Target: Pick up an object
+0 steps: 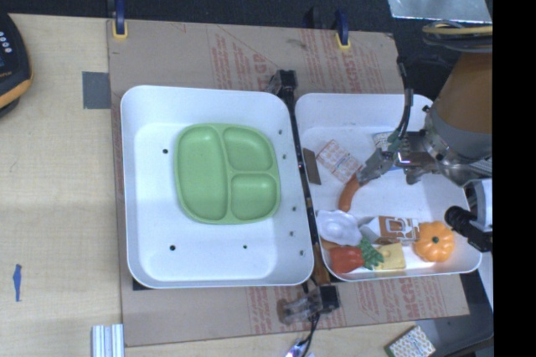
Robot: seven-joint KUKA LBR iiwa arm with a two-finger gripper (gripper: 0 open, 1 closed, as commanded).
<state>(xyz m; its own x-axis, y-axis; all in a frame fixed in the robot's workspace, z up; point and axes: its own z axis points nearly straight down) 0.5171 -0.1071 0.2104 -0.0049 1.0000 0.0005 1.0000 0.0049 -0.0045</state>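
**Gripper low over right bin, beside the sausage**

Gripper (374, 165) sits inside the right bin (318, 108), near its middle, reaching in from the bin's right edge. Whether it is spread or closed cannot be told at this angle, and nothing is clearly seen in its grasp. Its dark tip lies just at the upper end of an orange-brown sausage (348, 193); contact or mere overlap, I cannot say. Arm body, grey with orange band (469, 95), hangs over the bin's right edge.

Right bin contents:
- sausage, lying at a slant near the bin's centre, lower end pointing to the near-left corner.
- small printed packet (334, 157), toward the left edge, just beyond the sausage.
- white crumpled item (337, 225), near the left edge, below the sausage.
- red tomato-like piece with green top (350, 257), at the near-left corner.
- yellow block (392, 256), along the near edge, touching the green top.
- small labelled box (397, 227), just behind the yellow block.
- orange pumpkin (434, 242), at the near-right corner.

Left bin (134, 179) carries a green divided plate (226, 173), three compartments, resting about its centre.

Both bins stand on a brown cardboard sheet (209, 54) clamped at the far edge.
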